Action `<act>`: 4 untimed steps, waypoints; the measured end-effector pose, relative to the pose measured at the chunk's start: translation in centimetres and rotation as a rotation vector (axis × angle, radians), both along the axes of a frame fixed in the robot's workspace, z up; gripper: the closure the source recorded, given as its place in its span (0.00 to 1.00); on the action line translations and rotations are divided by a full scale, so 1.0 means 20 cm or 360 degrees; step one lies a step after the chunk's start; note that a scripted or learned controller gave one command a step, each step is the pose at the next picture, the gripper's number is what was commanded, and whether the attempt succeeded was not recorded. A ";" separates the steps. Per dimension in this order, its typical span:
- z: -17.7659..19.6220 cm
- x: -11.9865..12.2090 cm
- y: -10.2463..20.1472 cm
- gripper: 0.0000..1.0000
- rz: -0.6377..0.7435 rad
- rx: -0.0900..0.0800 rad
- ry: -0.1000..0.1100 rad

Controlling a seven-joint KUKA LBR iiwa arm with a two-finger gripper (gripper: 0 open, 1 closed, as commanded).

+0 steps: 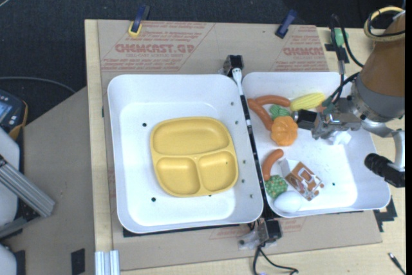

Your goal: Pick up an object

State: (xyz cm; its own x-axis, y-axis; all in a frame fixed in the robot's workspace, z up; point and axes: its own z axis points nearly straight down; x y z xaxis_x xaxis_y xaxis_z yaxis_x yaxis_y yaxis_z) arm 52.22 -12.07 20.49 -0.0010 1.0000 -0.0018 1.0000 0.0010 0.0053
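Observation:
The right bin point(360, 187) holds several toy foods. A yellow corn cob point(308, 100) and a long orange carrot point(262, 106) lie at its far side, with a small green piece point(280, 111) beside them. A round orange fruit point(284, 130) sits just below these. Nearer the front are an orange sausage point(271, 163), a green broccoli point(276, 185), a white egg point(288, 203) and a brown and white waffle piece point(304, 180). My gripper point(329, 124) hangs low over the bin's right middle, just right of the orange fruit and below the corn. Nothing shows in its grasp.
The left bin point(129, 158) holds a yellow divided plate point(193, 155). A black divider with clips runs between the bins point(245, 119). The grey arm with its orange band point(386, 67) comes in from the right, over the right bin's far corner. A black part point(385, 169) sticks out at the right rim.

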 end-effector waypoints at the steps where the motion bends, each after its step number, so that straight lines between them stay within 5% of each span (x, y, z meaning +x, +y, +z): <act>1: 0.11 0.01 0.00 1.00 0.0000 0.0000 0.0000; 4: 0.07 0.47 0.62 1.00 0.0006 0.0004 0.0001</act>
State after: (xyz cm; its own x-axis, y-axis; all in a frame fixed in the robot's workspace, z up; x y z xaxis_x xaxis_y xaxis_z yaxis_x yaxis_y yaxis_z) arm 61.67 0.27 21.84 -0.0048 1.0000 0.0006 1.0000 0.0048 0.0044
